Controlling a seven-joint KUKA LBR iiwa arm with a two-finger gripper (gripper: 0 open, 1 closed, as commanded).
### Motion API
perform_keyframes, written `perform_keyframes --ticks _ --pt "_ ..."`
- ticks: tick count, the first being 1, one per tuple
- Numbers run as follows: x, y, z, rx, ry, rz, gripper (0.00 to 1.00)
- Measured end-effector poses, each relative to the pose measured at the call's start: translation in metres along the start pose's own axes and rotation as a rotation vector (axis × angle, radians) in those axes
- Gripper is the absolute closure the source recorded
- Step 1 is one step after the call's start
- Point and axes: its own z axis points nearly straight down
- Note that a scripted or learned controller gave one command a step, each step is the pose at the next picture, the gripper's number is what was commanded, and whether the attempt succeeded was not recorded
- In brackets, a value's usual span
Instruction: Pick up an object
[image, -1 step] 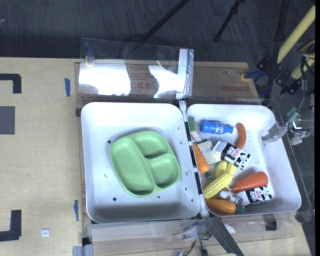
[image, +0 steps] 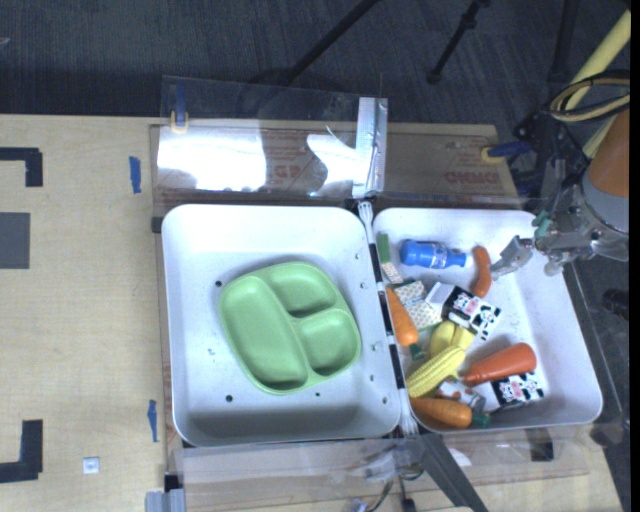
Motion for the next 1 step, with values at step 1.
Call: perform_keyframes --ticks 1 --pt "-0.0025 0.0495 0.1001 -0.004 -0.002 -0.226 0.0"
